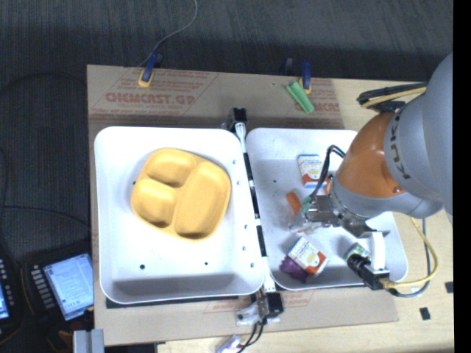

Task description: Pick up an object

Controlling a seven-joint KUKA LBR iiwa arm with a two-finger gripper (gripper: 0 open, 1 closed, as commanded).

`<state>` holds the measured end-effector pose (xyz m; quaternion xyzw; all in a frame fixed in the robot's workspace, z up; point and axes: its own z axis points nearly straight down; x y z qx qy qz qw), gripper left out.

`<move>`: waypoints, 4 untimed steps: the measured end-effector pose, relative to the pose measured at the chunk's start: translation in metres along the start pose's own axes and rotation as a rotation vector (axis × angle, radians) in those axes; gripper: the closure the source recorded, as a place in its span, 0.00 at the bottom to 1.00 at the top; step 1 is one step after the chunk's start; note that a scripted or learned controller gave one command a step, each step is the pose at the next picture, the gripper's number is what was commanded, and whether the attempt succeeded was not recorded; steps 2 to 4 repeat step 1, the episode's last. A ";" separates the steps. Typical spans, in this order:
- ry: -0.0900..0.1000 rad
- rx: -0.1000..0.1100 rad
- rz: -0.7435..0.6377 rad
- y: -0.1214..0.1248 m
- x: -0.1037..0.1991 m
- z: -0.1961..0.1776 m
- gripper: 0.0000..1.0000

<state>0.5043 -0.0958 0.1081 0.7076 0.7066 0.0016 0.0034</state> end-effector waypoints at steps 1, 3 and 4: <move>0.000 0.000 0.000 0.000 0.000 0.000 0.00; 0.000 0.000 0.000 0.000 0.000 0.000 0.00; 0.000 0.000 0.000 0.000 0.000 0.000 0.00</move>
